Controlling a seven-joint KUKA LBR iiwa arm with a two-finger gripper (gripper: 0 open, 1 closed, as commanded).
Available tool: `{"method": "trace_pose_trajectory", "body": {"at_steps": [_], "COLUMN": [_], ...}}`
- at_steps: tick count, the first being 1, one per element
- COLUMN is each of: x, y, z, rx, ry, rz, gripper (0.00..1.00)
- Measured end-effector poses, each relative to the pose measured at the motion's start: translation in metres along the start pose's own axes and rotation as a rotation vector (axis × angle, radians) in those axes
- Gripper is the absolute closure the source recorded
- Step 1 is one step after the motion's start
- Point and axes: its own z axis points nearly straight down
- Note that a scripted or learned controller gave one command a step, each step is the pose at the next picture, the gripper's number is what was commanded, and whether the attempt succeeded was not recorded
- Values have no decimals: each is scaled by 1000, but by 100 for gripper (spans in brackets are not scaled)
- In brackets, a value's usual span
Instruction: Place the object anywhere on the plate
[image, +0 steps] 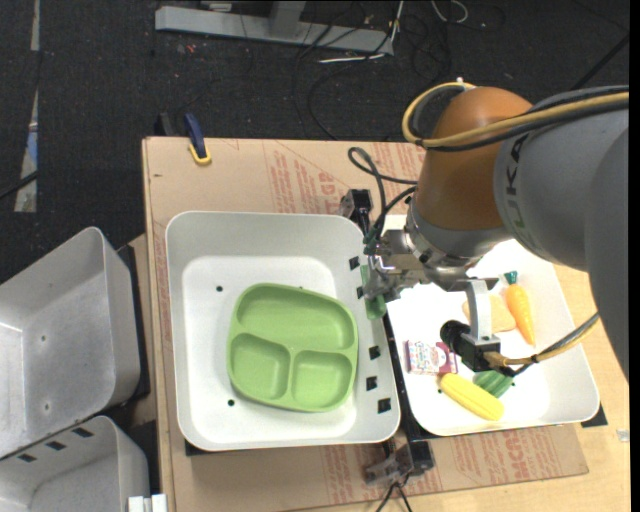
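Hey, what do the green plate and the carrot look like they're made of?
Green divided plate: likely moulded plastic, matte with soft sheen, one even colour, rounded compartment ridges. Carrot: probably toy plastic, smooth uniform orange, green top; too small to be sure.

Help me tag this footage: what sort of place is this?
Probably a robotics lab bench: an industrial arm over two white bins, a green divided plate and toy food laid out, loose cables behind.

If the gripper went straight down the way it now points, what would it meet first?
Probably the left bin's right rim, where the two bins adjoin: the gripper hangs pointing down about there, right of the green plate. The slanted view leaves depth unclear.
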Motion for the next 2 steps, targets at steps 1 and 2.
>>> {"method": "trace_pose_trajectory", "body": {"at_steps": [1, 2], "x": [43, 78], "y": [2, -13], "z": [1, 2], "rx": [-2, 0], "ry": [0, 0], "rz": [1, 2], "gripper": [100, 100]}}
